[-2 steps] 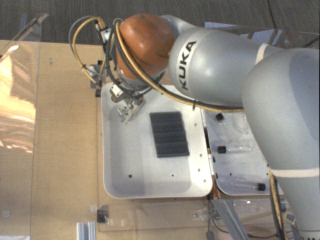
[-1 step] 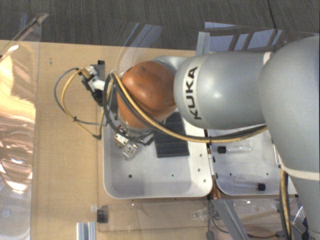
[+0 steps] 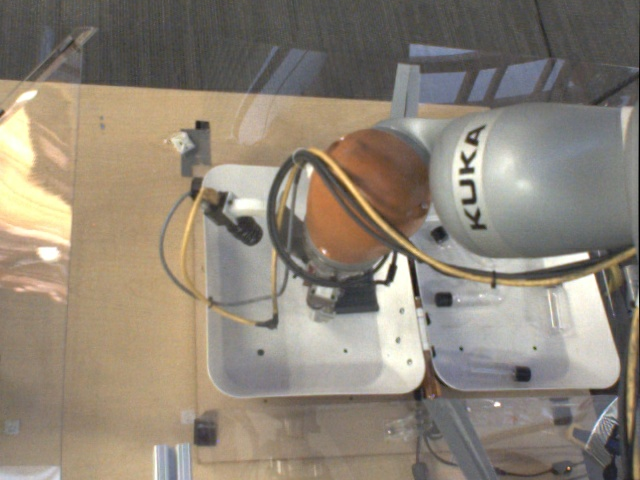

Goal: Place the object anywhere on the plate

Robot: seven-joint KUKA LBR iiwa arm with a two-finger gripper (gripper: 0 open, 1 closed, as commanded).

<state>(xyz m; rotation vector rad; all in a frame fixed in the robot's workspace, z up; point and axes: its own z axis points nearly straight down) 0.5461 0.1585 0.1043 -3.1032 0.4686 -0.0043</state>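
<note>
The grey arm (image 3: 540,183) reaches in from the right, and its orange band (image 3: 365,198) hangs over the back of the left white bin (image 3: 300,368). Below the band, the gripper (image 3: 338,296) points down into that bin, a dark block with a pale metal part close above the bin floor. The wrist hides whatever lies under it. In the right white bin (image 3: 590,363) lie a small black piece (image 3: 521,373), another small dark piece (image 3: 443,296) and faint clear items (image 3: 556,308).
Yellow and black cables (image 3: 185,258) loop from the wrist out over the left bin's left rim, ending at a black plug (image 3: 245,230). A small black bracket (image 3: 200,143) stands on the wooden bench behind the bin. Bare bin floor lies along the left bin's front.
</note>
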